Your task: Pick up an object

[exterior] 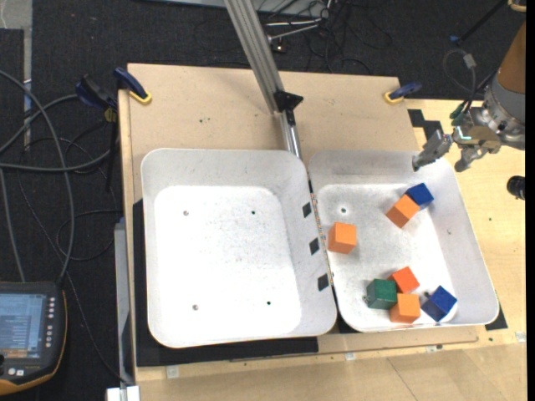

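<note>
From the camera above the counter (251, 98), the pick looks not yet begun in any real sense: every block lies loose in the right-hand shallow white plastic bin (468, 249), and nothing sits between the fingers of the gripper (445, 152). Its two dark fingers are spread apart and empty, hanging over the bin's far right corner. The nearest candidates are a small blue cube (420, 195) touching an orange cube (402, 212), a little below and left of the gripper. Another orange cube (342, 237) lies alone near the divider, and a cluster sits by the near rim: a green block (382, 293), two more orange cubes (406, 279) (406, 307) and a second blue cube (439, 302), all packed close. The left-hand white bin (167, 182) holds no blocks. The grey arm (510, 82) reaches in from the right edge with its wrist tilted, fingers pointing down and to the left towards the bin. What is left, by my judgement, is the whole job: descend over a block, close, and lift.
</note>
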Robot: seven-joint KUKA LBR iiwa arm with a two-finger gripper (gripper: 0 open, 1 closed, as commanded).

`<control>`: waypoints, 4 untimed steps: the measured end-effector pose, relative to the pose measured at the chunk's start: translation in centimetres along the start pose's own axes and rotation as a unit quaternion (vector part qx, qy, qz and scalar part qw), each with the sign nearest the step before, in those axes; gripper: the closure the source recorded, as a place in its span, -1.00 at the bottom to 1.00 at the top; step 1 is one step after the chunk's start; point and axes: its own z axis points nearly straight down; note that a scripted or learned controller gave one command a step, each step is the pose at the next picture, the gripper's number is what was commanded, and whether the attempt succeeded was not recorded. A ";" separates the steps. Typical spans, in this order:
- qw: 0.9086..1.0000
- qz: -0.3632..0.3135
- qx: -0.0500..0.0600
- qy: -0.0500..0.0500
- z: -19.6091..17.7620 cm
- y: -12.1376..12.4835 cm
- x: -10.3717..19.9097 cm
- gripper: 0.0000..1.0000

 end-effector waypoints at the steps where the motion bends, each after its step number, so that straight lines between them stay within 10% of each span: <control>1: 1.000 -0.001 -0.002 -0.001 -0.3 0.1 0.0 -1.00; 4: 1.000 0.000 -0.013 -0.004 12.5 0.5 0.5 -1.00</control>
